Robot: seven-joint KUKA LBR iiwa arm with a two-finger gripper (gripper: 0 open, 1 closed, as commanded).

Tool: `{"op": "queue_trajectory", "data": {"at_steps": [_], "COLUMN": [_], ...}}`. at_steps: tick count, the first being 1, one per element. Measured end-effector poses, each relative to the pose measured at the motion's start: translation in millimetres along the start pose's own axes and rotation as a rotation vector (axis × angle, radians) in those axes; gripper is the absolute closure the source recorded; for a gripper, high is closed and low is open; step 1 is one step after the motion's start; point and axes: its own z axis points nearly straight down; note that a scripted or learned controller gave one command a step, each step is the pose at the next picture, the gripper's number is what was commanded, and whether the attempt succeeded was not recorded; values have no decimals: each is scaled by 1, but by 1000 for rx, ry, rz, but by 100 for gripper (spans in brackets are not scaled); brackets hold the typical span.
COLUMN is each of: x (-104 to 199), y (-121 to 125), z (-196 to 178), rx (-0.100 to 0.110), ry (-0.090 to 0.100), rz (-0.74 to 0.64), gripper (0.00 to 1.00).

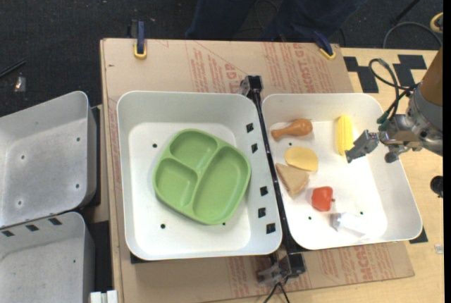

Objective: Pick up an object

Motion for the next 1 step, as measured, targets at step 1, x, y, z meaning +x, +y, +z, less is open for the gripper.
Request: {"op": "queue_trajectory", "data": {"at_steps": [1], "x": [1], "y": [2], "z": [-7], "rx": [-12], "ry": [-2], "rz": [-4], "gripper": [0]}}
